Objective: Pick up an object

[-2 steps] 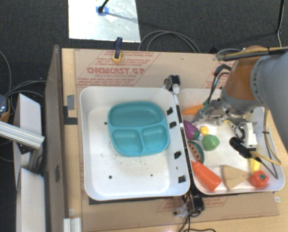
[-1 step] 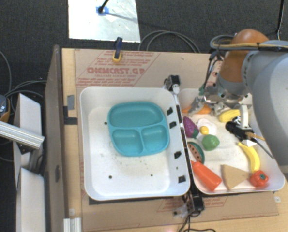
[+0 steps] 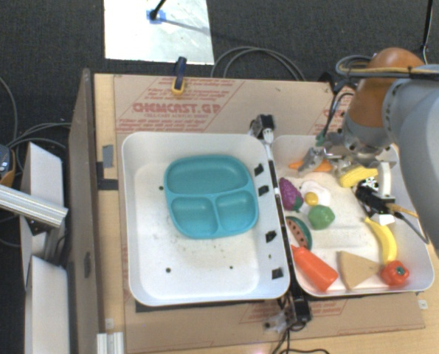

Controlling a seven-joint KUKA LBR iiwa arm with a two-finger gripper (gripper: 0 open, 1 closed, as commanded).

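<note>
One banana (image 3: 355, 175), just beside end effector (image 3: 327, 155)

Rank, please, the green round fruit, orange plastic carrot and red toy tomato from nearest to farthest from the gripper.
Gripper over the right bin's far end.
1. Green round fruit, mid-bin.
2. Orange plastic carrot, near left.
3. Red toy tomato, near right corner.

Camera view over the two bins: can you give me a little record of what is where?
left bin: one teal divided plate
right bin: toy foods, among them carrot, banana, tomato, tan wedge
arm: grey, entering from the right
gripper: at the right bin's far end, nothing seen held
</note>
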